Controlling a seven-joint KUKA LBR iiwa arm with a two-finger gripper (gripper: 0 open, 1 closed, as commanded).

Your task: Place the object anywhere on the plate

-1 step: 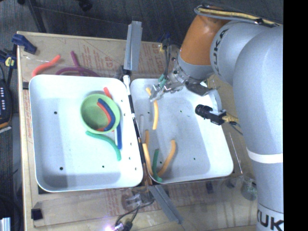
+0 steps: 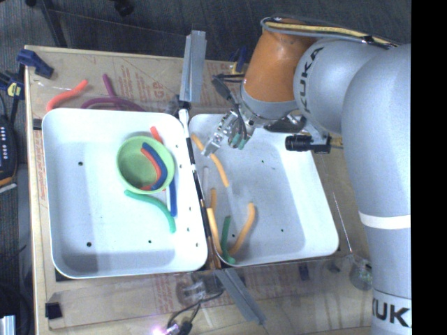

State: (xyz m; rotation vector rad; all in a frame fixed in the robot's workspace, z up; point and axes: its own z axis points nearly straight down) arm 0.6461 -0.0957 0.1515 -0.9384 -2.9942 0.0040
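Logging from my remote seat, left to right, all placed against the plate (image 2: 133, 165). Plate: green, in the left bin (image 2: 84, 215). On it: a red strip (image 2: 159, 160) and a blue strip (image 2: 170, 176). Touching its lower rim: a green strip (image 2: 155, 204). Right of it, in the right bin (image 2: 293, 208): orange strips (image 2: 244, 225), near the bottom edge. Gripper (image 2: 227, 137): right of the plate, over the right bin's upper-left corner; I cannot tell its state.
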